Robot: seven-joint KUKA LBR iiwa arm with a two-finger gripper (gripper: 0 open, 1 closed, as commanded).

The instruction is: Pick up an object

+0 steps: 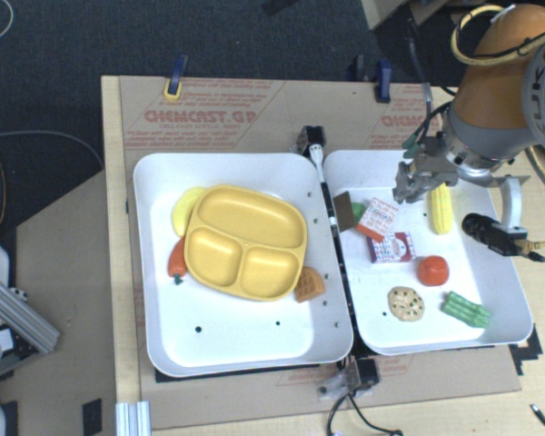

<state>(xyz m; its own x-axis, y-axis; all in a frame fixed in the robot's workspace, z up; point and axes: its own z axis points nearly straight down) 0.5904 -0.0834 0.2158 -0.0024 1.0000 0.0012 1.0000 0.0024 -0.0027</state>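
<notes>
Low in the frame, the front edge of the table [245,398] shows bare cardboard. Right bin [513,284], nearest items first: green bean-like piece [465,310] at lower right, round cookie [405,303] left of it, red tomato [432,269] just above between them. Further up, a small red-and-white packet [391,247], then another white packet [378,216] overlapping a dark brown block [344,212] near the bin's left wall. Yellow corn cob [440,208] stands lengthwise toward upper right, just beside the hand [414,182].

Left bin [154,243]: yellow divided tray [243,242] covers most of the middle, waffle-like brown piece [309,285] at its lower right corner, red pepper [177,260] and a yellow banana-like piece [186,209] poking out on its left side.

The hand hangs over the upper part of the right bin, above the packets and left of the corn. Fingers look pressed close together, nothing visible between them, so nothing held.

Likely target, judging by position: the corn or the top white packet. Corn looks like light, rigid toy plastic, ridged and rounded, may roll; best pinched across its narrow width near the middle. Packet looks thin, flat and floppy, hard to get under; edge grip would be needed.
</notes>
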